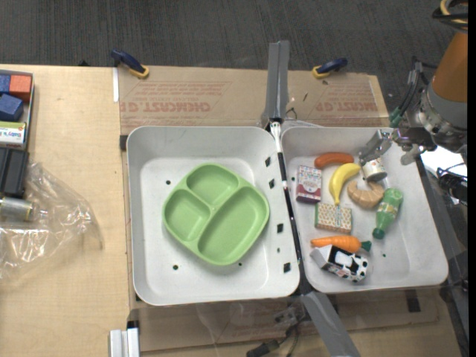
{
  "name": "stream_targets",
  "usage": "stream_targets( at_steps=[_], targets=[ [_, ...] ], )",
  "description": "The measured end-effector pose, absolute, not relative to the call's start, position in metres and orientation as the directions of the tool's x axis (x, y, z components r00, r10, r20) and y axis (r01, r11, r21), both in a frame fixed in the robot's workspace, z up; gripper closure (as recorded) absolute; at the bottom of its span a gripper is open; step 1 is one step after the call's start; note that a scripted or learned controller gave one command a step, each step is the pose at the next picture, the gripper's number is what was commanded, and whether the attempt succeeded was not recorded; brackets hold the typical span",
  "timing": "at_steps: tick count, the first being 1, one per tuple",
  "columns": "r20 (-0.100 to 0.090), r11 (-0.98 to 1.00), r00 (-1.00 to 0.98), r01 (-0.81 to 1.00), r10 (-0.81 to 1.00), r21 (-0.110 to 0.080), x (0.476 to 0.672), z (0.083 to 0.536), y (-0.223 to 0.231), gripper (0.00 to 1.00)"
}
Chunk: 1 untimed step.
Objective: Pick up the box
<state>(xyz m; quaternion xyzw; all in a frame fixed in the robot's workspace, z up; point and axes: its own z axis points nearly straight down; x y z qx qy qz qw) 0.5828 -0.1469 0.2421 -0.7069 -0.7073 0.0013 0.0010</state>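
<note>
Your box (309,184) stands near the left wall of the right bin (435,262), small, pink and white, with a sausage (333,159) just beyond it toward the back wall and a banana (342,180) close on its right. The gripper (374,162) hangs over the back right part of that bin, above the banana's tip and a bread roll (366,195); you cannot tell from here how its jaws stand. The risk, as I judge it, is crowding: the banana and sausage lie so near that a descending finger may land on 1 of them or nudge the box against the wall. A flat cracker (333,216) just in front could also be taken for the box.
</note>
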Motion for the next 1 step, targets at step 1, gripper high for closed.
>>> stream_targets(
  at_steps=[1],
  targets=[
    [-0.001, 0.001, -0.001, 1.000, 1.000, -0.005, 0.5829, 0.2502, -0.1478, 1.00]
  ],
)
